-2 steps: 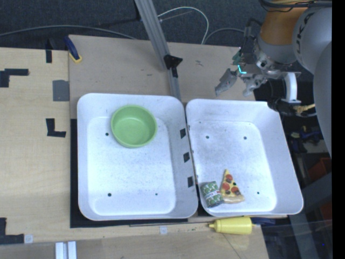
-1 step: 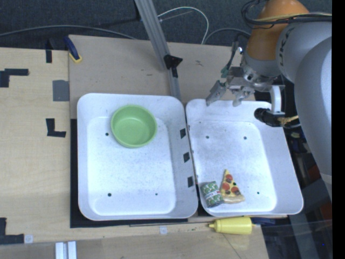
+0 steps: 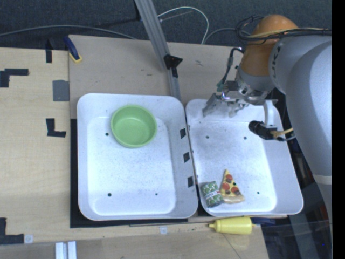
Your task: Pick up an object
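Hand (image 3: 222,106) at 12 o'clock edge of right bin (image 3: 280,166), fingers apart, nothing between them. Pizza slice (image 3: 231,187) at 6 o'clock in the same bin, green packet (image 3: 211,193) touching it at its 9. Green bowl (image 3: 133,125) at 11 o'clock in left bin (image 3: 91,161). Yellow bottle (image 3: 233,225) on desk (image 3: 32,161) just past right bin's 6 o'clock rim.

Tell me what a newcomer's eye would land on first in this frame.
Probably the green bowl, bright against the left bin, in its upper part. Next, the grey arm with its orange band coming in from the right, its gripper over the far edge of the right bin. Then the pizza slice toy beside a small green patterned item at that bin's near edge.
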Controlling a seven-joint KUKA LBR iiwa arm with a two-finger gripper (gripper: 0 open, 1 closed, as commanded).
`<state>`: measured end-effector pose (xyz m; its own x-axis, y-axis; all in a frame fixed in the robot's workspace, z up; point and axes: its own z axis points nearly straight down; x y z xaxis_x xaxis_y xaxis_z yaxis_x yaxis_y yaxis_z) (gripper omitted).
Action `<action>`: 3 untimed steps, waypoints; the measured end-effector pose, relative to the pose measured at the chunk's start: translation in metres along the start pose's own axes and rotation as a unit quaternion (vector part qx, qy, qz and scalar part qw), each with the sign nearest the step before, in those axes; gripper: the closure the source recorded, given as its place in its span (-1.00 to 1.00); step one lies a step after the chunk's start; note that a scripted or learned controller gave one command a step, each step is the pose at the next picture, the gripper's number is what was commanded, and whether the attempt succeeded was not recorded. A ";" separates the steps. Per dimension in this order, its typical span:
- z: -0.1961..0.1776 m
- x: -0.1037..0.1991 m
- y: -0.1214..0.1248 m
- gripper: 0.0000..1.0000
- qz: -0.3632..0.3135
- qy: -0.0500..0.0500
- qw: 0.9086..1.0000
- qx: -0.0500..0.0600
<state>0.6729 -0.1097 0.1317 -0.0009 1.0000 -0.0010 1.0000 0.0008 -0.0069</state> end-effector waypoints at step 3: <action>-0.027 -0.006 -0.001 1.00 0.000 0.000 1.000 -0.006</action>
<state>0.6723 -0.1154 0.1590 -0.0015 1.0000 -0.0008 1.0000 0.0015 0.0047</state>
